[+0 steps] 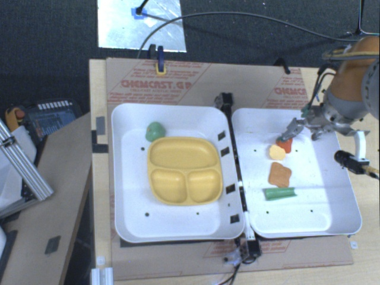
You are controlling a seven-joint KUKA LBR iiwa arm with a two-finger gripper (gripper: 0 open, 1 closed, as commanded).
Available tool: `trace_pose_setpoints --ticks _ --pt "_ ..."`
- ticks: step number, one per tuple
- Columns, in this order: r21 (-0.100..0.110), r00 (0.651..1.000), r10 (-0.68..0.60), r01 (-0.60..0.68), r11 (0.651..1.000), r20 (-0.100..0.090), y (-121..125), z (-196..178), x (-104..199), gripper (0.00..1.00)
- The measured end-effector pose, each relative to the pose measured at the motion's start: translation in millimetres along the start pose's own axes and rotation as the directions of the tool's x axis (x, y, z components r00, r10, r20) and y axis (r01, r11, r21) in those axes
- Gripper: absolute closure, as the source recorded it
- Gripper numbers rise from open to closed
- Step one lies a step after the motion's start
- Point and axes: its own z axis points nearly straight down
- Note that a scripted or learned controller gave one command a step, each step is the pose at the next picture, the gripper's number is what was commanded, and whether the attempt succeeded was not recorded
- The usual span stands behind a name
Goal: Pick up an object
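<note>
The gripper (292,130) hangs low over the right bin (332,218), its tips just above a small red piece (286,145); whether it is released or clenched cannot be told. The red piece lies touching a yellow piece (276,153) beside it

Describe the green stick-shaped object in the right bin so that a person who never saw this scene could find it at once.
Start at the right white bin, the one the arm reaches over. Near its middle a short column of small items runs toward the front: a red piece, a yellow piece, an orange-brown piece. The green stick lies frontmost, the only long, green one there.
</note>
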Motion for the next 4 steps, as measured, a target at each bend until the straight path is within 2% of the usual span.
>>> trace_pose_setpoints --ticks 1,2,3,4 --pt "-0.005 1.0 -0.001 0.001 1.0 0.001 1.5 -13.6 -0.3 1.0" --pt "-0.008 1.0 -0.003 0.003 1.0 0.002 12.2 -73.8 -3.1 1.0" --pt "-0.004 1.0 -0.004 0.004 1.0 0.0 13.3 -91.1 -3.3 1.0" --pt "-0.001 1.0 -0.008 0.008 1.0 -0.001 1.5 -99.7 45.9 1.0"
